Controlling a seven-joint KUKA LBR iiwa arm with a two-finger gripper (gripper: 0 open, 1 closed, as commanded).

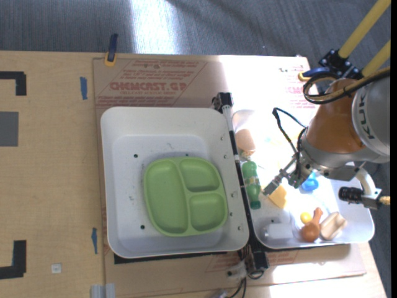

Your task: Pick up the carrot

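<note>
Camera view: glare washes right bin (356, 238); jaws (277, 185) state unclear; carrot (313, 225) partly overexposed.

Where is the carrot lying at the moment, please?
The carrot lies in the right bin, near its front right corner, between a small yellow piece and a pale beige item, below the gripper.

Matt green plastic tray (185, 195) (smooth)
</note>
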